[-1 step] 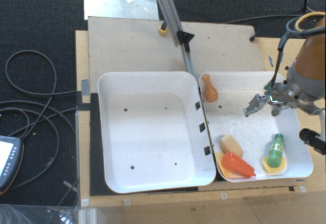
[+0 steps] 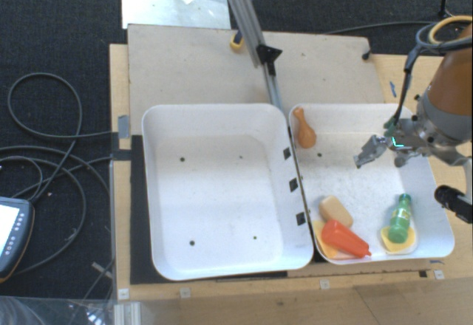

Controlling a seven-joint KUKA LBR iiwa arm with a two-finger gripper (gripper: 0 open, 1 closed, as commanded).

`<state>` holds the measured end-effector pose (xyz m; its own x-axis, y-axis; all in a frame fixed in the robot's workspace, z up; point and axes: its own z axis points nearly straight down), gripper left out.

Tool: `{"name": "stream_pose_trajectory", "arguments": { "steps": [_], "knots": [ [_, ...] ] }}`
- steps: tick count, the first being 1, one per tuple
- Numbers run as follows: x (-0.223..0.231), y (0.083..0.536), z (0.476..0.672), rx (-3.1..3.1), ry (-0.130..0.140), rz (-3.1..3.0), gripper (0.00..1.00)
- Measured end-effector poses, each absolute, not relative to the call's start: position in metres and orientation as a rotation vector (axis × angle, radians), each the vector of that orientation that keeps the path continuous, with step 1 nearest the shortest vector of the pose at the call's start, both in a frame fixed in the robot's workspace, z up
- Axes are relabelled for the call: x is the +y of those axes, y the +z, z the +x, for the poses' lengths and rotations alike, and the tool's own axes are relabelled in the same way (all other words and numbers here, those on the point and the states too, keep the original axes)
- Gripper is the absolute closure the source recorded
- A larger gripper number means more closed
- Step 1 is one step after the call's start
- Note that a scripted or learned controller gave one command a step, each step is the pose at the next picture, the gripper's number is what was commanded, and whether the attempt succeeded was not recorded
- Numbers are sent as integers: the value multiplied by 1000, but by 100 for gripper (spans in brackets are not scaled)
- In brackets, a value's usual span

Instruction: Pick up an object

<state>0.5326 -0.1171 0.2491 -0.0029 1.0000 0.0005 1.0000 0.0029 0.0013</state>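
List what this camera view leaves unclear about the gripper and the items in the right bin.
- Gripper: too small and blurred in the camera view to tell its state.
- Arm: cut off by the view's right edge.
- Yellow piece: partly covered by the green bottle, so its shape is unclear.
- Yellow item under the orange carrot: mostly hidden.

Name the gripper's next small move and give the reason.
Probably lower toward the tan block: the gripper hangs above bare floor of the right bin, holding nothing, and the block, orange carrot-like toy and green bottle all lie nearer the front.
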Motion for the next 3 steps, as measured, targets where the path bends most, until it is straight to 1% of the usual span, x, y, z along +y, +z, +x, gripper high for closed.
{"name": "stream_pose_trajectory", "arguments": {
  "steps": [1,2,3],
  "knots": [
    [-127,194,533,2223,-4,2225,0],
    [-127,141,522,2224,-4,2225,0],
    [-126,89,521,2224,-3,2225,0]
  ]
}}
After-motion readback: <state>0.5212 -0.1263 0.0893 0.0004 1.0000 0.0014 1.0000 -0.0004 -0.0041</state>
